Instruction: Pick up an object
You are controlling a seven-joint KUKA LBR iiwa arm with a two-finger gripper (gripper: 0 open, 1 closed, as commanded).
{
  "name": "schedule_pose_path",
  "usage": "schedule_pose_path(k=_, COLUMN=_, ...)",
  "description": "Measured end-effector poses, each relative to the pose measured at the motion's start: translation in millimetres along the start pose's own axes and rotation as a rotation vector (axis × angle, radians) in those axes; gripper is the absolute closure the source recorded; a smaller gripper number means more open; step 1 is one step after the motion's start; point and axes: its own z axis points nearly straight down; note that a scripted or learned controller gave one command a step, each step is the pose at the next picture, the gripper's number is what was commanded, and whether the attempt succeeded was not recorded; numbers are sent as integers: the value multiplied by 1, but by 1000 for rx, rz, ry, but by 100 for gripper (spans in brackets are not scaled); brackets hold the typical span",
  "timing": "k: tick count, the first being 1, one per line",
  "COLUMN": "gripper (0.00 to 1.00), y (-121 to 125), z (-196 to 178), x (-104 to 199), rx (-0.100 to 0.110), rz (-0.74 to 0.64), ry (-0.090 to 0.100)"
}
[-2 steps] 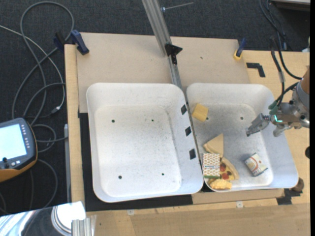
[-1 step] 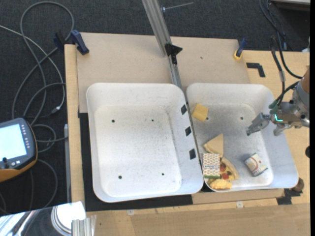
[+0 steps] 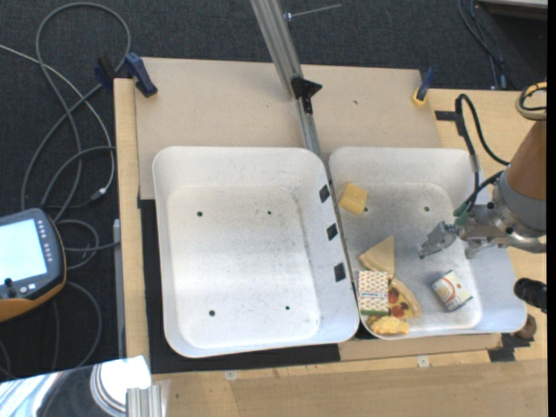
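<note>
End effector (image 3: 437, 241) hangs over the right bin (image 3: 452, 165) above a small can (image 3: 451, 290); its grip state is unclear

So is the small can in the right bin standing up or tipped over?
Tipped over: the can lies on its side on the bin floor, label wall facing up.

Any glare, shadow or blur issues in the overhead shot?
Camera view: light is even and soft, with faint shadows under the right bin items; the left bin shows mild bright wash but keeps its speckle; the gripper looks slightly soft; the small can label is too small to read; the bench edges bow slightly.
</note>
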Motion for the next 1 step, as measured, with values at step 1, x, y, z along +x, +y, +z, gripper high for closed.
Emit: schedule_pose_path(k=1, gripper=0, y=-3, z=52, x=7, rx=-16, rz=0, ry=-8)
